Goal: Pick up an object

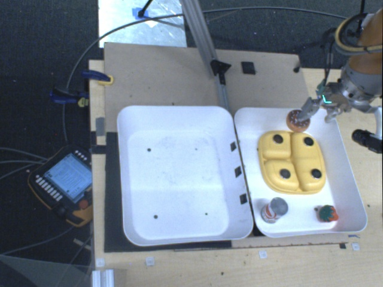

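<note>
Tan bench [167, 76], dark floor | two white bins [173, 178] | gripper [317, 103] state unclear

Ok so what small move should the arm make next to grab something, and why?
Probably a short drop straight down. The gripper hangs at the far edge of the right bin, right by the small brown round piece, which looks to be just below its left finger. That piece is much nearer than the yellow block. Whether it is already gripped, I can't tell.

You'll see a small brown round object [296, 121] near the right bin's [347, 160] far edge, just beyond the yellow four-lobed block [292, 161] at its middle.
</note>
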